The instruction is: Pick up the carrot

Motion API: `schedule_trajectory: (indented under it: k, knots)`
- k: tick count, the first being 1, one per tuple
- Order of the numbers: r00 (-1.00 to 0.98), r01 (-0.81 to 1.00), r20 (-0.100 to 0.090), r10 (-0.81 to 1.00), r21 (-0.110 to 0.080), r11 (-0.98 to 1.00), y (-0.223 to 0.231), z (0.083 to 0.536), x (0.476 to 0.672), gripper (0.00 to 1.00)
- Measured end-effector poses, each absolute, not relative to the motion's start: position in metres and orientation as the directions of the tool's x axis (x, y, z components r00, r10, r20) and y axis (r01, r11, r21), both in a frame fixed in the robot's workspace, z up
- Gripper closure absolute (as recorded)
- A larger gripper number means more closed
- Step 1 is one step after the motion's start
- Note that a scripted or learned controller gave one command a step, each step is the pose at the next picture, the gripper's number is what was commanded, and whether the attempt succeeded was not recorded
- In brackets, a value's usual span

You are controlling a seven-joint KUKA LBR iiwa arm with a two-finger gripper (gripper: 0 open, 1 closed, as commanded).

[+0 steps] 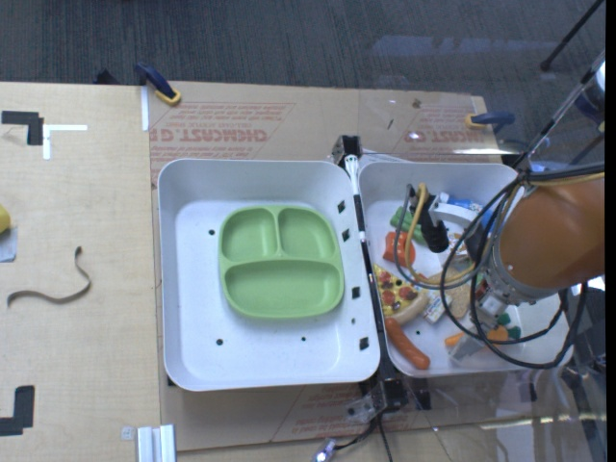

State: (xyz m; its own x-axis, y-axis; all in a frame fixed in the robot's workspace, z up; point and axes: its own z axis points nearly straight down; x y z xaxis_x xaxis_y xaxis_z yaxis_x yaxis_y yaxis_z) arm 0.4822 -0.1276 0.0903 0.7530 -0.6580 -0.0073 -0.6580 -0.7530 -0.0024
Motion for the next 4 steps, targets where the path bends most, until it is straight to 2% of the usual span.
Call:
schedule_trajectory:
  k: [1,2,4]
  knots:
    - [0.611,-0.792,-0.006,-0.792,-0.004,-0.611,-0.150,0.108,0.486,0.00]
    - [0.608,-0.794,-0.011,-0.794,-0.008,-0.608,-0.147,0.116,0.486,1.00]
    - [0.605,-0.796,-0.021,-0.796,-0.015,-0.605,-0.141,0.133,0.488,1.00]
